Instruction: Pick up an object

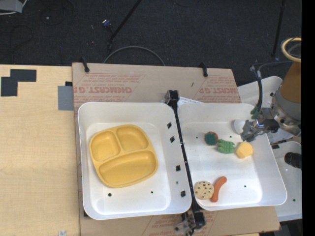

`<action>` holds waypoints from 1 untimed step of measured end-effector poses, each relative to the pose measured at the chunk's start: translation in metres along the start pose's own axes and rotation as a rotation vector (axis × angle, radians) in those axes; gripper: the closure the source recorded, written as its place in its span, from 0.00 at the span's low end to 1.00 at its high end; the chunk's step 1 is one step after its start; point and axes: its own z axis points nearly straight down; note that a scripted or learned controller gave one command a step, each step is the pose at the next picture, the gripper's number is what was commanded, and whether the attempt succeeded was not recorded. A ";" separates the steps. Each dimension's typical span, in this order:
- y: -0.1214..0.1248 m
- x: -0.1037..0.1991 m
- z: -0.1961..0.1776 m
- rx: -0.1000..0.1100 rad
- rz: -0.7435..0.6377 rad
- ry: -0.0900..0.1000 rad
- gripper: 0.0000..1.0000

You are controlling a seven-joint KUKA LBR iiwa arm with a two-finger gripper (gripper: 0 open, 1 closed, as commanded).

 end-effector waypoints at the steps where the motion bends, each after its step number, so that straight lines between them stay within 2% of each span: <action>1: 0.002 0.048 0.015 0.002 0.000 0.000 1.00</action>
